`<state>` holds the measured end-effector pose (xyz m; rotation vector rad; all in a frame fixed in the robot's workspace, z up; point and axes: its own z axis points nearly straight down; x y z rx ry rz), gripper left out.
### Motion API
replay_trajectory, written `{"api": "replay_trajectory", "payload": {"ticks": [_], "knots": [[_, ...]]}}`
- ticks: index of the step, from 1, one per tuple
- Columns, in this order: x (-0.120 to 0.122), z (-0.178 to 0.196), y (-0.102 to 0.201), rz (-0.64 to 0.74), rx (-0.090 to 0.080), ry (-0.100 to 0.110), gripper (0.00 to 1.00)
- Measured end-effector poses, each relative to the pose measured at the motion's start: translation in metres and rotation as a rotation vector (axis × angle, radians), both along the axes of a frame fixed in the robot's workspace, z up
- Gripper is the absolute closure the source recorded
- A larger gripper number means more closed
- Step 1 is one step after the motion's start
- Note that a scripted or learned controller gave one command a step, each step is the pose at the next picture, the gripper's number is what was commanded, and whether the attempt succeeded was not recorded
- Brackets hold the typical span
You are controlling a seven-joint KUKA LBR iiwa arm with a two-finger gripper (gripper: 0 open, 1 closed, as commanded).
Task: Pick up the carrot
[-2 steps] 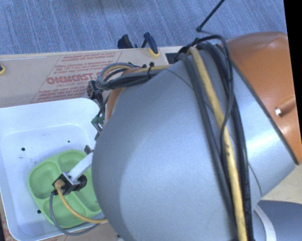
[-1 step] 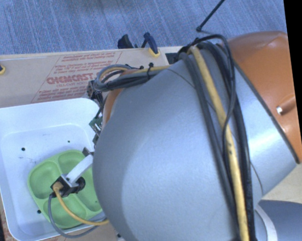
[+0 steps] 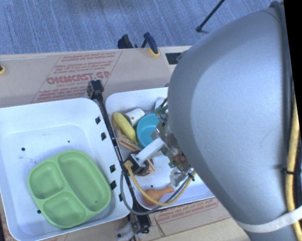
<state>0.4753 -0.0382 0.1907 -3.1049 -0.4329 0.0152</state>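
Observation:
The carrot (image 3: 159,192) is a pale orange piece lying near the front wall of the right bin (image 3: 137,96), partly crossed by a yellow cable. My gripper (image 3: 174,161) hangs low in the same bin, just above and to the right of the carrot. The large grey arm covers most of that bin and hides the gripper's tip.
A yellow banana (image 3: 123,126), a blue cup (image 3: 147,127) and a small white item (image 3: 135,115) lie at the back of the right bin. A green divided plate (image 3: 69,188) sits in the left bin (image 3: 9,136). Blue clamps (image 3: 151,44) hold the cardboard at the back.

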Motion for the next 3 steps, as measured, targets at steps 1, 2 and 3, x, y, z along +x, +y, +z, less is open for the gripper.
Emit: {"api": "replay_trajectory", "payload": {"ticks": [1,2,3], "knots": [[0.033,0.038,-0.031,0.355,0.004,-0.004,0.00],[0.044,0.146,-0.081,0.691,0.001,-0.008,0.00],[0.013,0.141,-0.011,0.472,0.004,0.001,0.00]]}}
